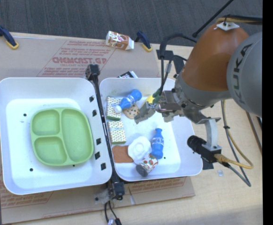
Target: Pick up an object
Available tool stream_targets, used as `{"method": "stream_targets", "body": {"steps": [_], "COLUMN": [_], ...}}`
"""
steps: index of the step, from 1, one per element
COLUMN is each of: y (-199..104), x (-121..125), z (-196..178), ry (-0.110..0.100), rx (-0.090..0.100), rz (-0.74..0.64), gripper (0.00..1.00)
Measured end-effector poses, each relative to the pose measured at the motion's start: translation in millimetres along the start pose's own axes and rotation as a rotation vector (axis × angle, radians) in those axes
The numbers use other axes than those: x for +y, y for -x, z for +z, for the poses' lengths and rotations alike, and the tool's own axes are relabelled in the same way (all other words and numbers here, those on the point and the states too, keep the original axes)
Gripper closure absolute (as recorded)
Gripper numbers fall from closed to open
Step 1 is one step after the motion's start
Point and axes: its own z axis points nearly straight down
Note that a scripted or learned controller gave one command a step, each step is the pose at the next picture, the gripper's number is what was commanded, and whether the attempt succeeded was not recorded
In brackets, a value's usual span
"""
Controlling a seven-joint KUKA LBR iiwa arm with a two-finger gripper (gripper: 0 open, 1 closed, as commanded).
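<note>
**Q:** Where is your gripper, and what is it doing?

**A:** My two-finger gripper point(143, 115) hangs over the middle of the right white bin point(185, 165). Whether its fingers are spread or closed, I cannot tell. Nothing visibly sits between them.

**Q:** What lies around it?

**A:** Just left, a blue plastic bottle with a white cap point(130, 99) and a patterned flat packet point(113, 106). Nearer, a second small blue bottle point(157, 143) beside a white round lid-like piece point(139, 148). The left bin holds a green divided plate point(61, 136).

**Q:** Which step is this?

**A:** Approach, I judge. Next I must settle on one object and descend squarely over it.
</note>
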Motion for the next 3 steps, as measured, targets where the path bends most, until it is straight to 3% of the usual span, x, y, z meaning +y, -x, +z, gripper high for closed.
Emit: {"method": "stream_targets", "body": {"steps": [1,2,3], "y": [-62,-126,-192], "x": [21,-17,2], "z": [9,112,210], "ry": [-0.002,-0.009,-0.004], "rx": [0.0,0.001,0.001], "rz": [-0.002,-0.003,-0.003], "gripper": [0.0,0.0,0.0]}}
